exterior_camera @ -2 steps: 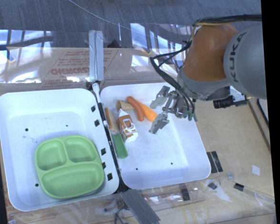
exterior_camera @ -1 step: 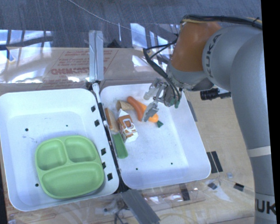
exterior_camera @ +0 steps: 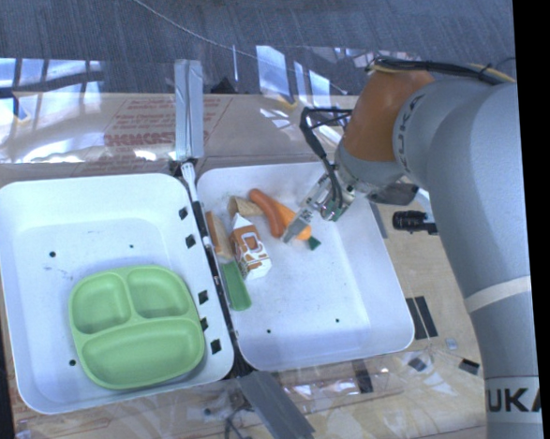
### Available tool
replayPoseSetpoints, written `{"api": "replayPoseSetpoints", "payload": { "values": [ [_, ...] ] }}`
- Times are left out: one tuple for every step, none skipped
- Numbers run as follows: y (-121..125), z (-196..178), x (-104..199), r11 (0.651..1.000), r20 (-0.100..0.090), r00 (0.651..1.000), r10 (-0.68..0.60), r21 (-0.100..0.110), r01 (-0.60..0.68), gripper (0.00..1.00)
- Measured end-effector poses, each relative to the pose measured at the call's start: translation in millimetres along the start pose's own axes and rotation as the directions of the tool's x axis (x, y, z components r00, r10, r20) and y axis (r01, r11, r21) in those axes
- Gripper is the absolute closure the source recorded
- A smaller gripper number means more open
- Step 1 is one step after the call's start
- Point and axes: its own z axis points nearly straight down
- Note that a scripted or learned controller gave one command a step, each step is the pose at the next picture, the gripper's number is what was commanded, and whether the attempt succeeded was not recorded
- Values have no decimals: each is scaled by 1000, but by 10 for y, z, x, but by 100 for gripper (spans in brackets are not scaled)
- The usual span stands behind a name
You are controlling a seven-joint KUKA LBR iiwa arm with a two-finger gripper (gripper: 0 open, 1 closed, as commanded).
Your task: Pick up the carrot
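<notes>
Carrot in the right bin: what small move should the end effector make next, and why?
Probably a short drop straight down: the end effector hovers at the leafy end of the orange plastic carrot, which lies loose in the right white bin, beside the small carton.

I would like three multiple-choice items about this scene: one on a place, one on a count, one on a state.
1. In which bin does the carrot lie?
A. the left bin
B. the right bin
C. on the bench outside

2. How many compartments has the green plate?
A. two
B. three
C. five

3. How does the tool stand to the carrot?
A. far off, over the left bin
B. right at the carrot's lower end
C. raised high with the carrot

Key: 1 B, it lies near that bin's top left. 2 B, two small above one large. 3 B, the tool's tip meets the carrot there.
</notes>
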Motion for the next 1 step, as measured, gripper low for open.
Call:
{"api": "replayPoseSetpoints", "payload": {
  "values": [
    [35, -116, 5, 1000, 2, 1000, -11, 0, 11, 100]
  ]
}}
